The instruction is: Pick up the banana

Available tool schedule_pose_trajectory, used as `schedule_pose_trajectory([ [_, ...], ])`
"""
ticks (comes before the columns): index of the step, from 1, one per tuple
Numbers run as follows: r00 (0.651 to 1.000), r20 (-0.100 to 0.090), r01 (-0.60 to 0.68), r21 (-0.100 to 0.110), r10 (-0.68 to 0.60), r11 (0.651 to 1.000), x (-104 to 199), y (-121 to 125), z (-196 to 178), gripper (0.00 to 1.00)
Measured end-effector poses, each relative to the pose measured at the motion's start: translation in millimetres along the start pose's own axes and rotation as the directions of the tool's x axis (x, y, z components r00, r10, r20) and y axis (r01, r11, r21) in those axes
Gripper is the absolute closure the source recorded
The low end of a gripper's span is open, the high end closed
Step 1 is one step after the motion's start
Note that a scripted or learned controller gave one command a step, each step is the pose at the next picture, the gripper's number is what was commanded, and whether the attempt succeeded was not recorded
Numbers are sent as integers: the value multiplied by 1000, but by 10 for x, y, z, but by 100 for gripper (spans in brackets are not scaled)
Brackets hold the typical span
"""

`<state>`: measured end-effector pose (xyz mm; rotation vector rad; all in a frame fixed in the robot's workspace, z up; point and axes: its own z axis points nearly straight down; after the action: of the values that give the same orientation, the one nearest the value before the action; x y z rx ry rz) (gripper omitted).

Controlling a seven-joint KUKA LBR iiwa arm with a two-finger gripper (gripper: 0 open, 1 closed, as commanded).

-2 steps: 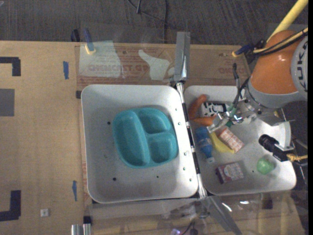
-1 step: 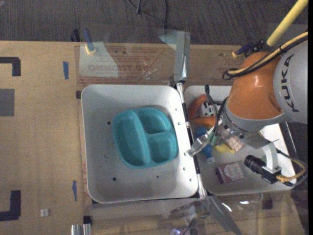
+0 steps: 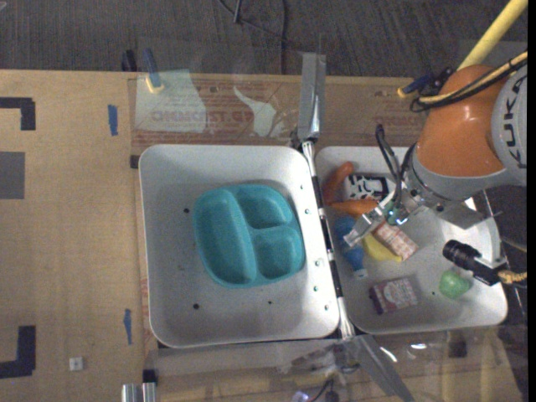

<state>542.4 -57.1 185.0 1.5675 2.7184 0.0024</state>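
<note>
Yellow banana (image 3: 383,249) lying in right bin (image 3: 486,312), partly under pinkish box (image 3: 395,240). Gripper (image 3: 392,213) hovering just above, fingers' state impossible to tell. Nothing lifted yet, whole grab remaining.

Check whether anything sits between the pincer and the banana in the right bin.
Yes. The yellow banana lies mostly under a pink-and-white striped packet, directly below the pincer. A blue bottle-like item crowds its left side. Little yellow is exposed.

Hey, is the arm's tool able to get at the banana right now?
Probably yes. The tool hangs just above the banana in the right bin, but a pinkish packet lies across the banana and a blue item crowds its left side.
</note>
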Motion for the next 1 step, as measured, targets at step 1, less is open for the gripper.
schedule_pose_trajectory([
  [1, 985, -1, 172, 0, -172, 985, -486, -284, 905, 0],
])
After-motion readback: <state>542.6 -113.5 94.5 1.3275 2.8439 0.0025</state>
